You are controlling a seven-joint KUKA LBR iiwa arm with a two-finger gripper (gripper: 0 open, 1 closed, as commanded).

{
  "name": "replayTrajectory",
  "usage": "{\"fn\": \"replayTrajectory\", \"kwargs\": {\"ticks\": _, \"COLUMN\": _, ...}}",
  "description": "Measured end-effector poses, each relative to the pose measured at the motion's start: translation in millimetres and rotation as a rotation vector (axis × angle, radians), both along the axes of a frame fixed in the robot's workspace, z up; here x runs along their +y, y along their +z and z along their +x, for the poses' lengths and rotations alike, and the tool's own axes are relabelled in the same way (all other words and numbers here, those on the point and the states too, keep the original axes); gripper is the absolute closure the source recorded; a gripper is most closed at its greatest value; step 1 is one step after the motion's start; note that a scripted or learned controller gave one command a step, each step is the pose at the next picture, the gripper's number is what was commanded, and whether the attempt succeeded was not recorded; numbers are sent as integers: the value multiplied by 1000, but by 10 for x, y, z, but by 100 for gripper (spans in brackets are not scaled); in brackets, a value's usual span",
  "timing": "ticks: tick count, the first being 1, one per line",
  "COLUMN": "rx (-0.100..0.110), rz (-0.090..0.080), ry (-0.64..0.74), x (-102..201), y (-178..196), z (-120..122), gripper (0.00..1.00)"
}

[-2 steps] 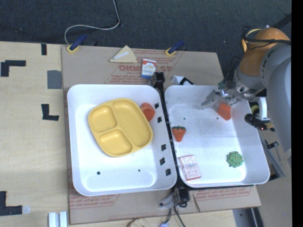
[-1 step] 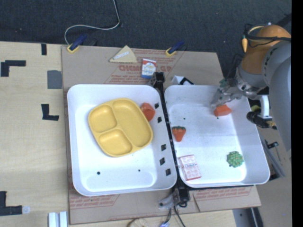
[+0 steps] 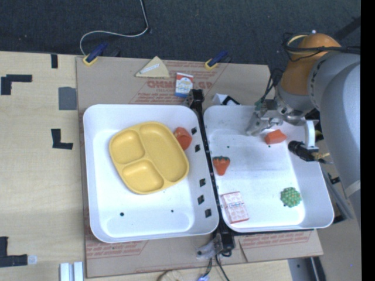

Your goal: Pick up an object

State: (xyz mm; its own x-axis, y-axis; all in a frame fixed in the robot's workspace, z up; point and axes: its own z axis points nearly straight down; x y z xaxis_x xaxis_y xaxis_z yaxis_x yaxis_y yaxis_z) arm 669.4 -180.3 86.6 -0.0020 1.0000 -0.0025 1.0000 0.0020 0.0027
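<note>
The grey arm's two-finger gripper (image 3: 262, 124) hangs low in the right-hand shallow white bin (image 3: 263, 221), near its far edge; whether its claw is open I cannot tell. Just right of the gripper lies a small orange-red lump (image 3: 274, 137), touching or nearly so

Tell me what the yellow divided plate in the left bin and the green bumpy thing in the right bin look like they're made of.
The yellow three-compartment plate looks like moulded plastic: uniform colour, smooth rounded ridges, a soft sheen. The small green bumpy lump is likely plastic or rubber toy food, perhaps broccoli; its knobbly, matte surface suggests that, but it is too small to be sure.
</note>
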Motion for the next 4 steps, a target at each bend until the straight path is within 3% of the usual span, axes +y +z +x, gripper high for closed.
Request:
{"fn": "replayTrajectory", "kwargs": {"ticks": 1, "rx": -1, "rz": 1, "ry": 0, "x": 4, "y": 2, "z": 3, "gripper": 0}}
{"fn": "replayTrajectory", "kwargs": {"ticks": 2, "rx": -2, "rz": -2, "ry": -1, "x": -448, "y": 9, "z": -283, "gripper": 0}}
{"fn": "replayTrajectory", "kwargs": {"ticks": 3, "rx": -5, "rz": -3, "ry": 0, "x": -442, "y": 112, "z": -273, "gripper": 100}}
{"fn": "replayTrajectory", "kwargs": {"ticks": 4, "rx": 4, "rz": 2, "ry": -1, "x": -433, "y": 484, "z": -707, "gripper": 100}}
